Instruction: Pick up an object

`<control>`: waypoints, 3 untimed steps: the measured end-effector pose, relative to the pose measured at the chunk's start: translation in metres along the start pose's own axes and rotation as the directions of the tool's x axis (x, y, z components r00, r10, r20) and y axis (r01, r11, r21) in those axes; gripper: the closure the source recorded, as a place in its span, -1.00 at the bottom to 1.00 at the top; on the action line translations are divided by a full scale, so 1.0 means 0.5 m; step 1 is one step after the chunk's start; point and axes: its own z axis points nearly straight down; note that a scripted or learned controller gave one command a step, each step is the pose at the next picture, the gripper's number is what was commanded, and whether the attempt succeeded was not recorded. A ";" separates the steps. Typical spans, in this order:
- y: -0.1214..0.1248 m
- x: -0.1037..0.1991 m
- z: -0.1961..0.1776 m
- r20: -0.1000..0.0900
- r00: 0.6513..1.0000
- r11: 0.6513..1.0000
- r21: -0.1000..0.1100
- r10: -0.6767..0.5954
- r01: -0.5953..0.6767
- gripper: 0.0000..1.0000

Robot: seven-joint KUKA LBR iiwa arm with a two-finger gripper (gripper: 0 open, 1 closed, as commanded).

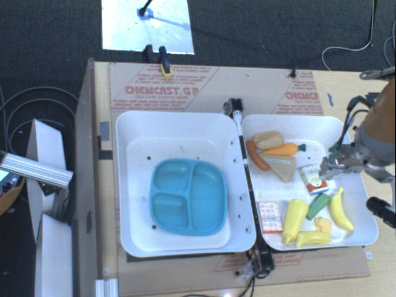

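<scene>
Arm: I see it enter from the right edge, its grey wrist bent down over the right bin (pixel 356 224), the orange band showing above the wrist.
Gripper: my gripper (pixel 327 167) sits low over the right half of that bin, tips pointing left, just above the small red-and-white carton (pixel 314 179).
Grip state: I cannot tell how far apart the tips are, and I see nothing clearly between them.
Carton: a small box with a red top and white sides, lying tilted near the middle of the right bin, touching or nearly touching the gripper tips; I cannot tell which.
Beside the carton: a green pepper (pixel 319 205) just below it, a banana (pixel 339 210) to the lower right, a pale wedge (pixel 284 167) to its left.
Farther from the carton: a carrot (pixel 281 149) and a bread roll (pixel 268 139) up and left, a red sausage (pixel 255 156) toward the bin's left wall, a yellow bottle (pixel 293 219) and a flat printed packet (pixel 269 216) down and left.
Left of the right bin: the left bin (pixel 133 144) holds a blue divided plate (pixel 187 197).
</scene>
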 end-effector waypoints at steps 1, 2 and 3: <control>0.003 0.008 0.004 -0.002 1.000 1.000 0.000 -0.005 0.005 -1.00; -0.059 0.093 0.182 -0.004 1.000 1.000 0.008 -0.005 0.005 -1.00; -0.052 0.089 0.152 -0.003 1.000 1.000 -0.001 -0.005 0.005 1.00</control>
